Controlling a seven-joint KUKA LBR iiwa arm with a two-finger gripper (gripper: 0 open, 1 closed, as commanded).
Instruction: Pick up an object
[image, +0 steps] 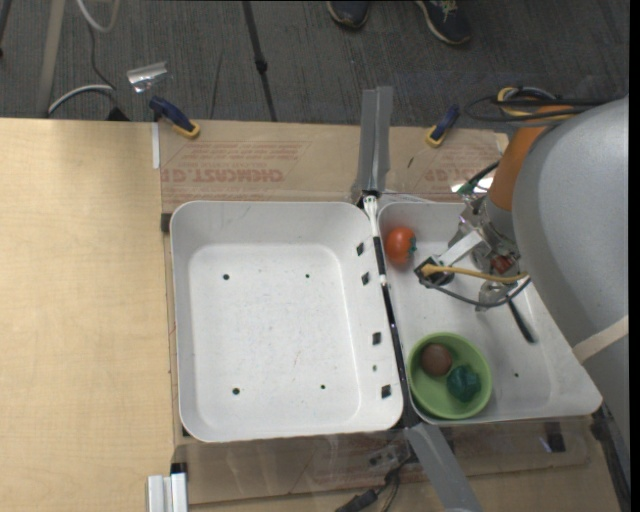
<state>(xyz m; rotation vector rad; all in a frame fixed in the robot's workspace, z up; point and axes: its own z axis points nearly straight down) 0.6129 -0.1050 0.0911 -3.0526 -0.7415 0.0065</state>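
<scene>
In the right bin (545, 385) a small red-orange ball with a green tip (399, 243) lies near the far left corner. A green bowl (428, 398) stands at the bin's front left, holding a brown ball (435, 358) and a teal lump (463, 382). My gripper (483, 262) hangs low over the middle of this bin, to the right of the red ball and behind the bowl. A thin yellow piece with a black end (445, 270) juts left from it, and a dark rod (521, 320) slants down on its right.
The left bin (270, 310) lies beside the right one, with a grey divider post (375, 140) behind their shared wall. Blue and yellow clamps (172, 114) (443, 123) grip the cardboard sheet at the back. The arm's bulky grey body (585, 210) covers the right bin's far right.
</scene>
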